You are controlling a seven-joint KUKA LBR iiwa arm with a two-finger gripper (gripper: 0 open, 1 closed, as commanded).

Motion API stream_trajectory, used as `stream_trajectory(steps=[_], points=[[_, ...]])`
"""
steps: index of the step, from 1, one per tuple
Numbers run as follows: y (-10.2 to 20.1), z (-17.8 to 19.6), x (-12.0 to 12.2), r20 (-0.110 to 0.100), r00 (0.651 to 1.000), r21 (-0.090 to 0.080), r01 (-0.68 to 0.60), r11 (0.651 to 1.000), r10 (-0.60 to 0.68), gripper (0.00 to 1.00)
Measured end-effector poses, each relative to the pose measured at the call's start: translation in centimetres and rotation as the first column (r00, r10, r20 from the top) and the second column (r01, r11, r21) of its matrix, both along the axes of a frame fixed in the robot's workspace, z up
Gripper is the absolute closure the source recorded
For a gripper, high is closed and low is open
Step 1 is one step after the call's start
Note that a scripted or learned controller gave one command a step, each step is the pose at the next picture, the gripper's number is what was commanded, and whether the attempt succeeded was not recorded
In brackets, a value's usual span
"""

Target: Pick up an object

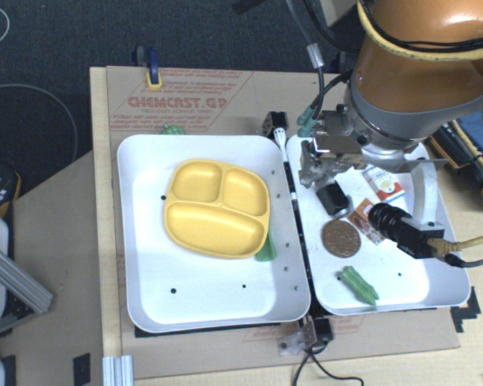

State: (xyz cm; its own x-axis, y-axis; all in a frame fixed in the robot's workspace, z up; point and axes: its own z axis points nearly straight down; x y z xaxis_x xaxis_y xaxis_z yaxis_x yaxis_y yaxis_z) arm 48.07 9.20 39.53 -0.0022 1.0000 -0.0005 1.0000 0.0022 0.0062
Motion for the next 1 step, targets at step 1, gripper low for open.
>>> stream_trajectory(steps=[1], points=[[0.04,1.01,0.05,0.002,1.000,0.000,-0.001,1.000,0.001,1.00]])
